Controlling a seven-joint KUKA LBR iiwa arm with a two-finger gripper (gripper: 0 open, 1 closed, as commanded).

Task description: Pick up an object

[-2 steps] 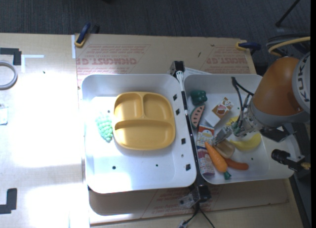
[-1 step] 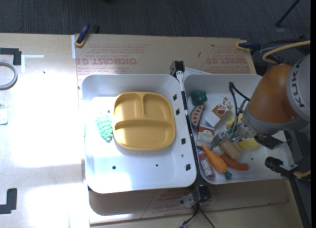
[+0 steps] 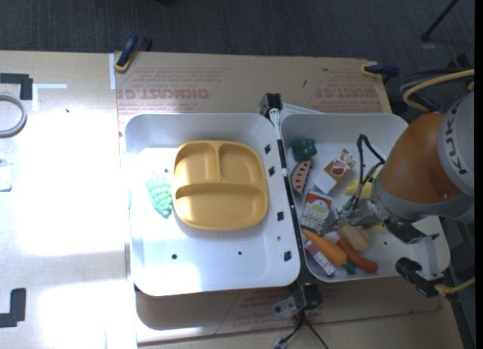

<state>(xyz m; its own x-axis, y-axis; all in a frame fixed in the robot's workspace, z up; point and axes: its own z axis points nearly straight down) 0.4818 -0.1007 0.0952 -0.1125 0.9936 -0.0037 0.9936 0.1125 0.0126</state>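
Note:
My gripper (image 3: 349, 217) is low in the right bin (image 3: 332, 122), at the end of the grey and orange arm coming in from the right. Its tip sits among a tan bread-like piece (image 3: 355, 237), an orange carrot (image 3: 326, 245) and a small picture card (image 3: 315, 210). A watermelon slice (image 3: 301, 176), a dark green toy (image 3: 303, 146) and a red and white card (image 3: 340, 165) lie further back in the same bin. The wrist hides much of the bin's right side.
The left bin (image 3: 151, 264) holds a yellow divided plate (image 3: 221, 184) and a pale green bunch of grapes (image 3: 159, 194) beside it. A red sausage-like piece (image 3: 363, 264) lies at the right bin's front. Cardboard lies under both bins, and a tape roll (image 3: 10, 115) sits far left.

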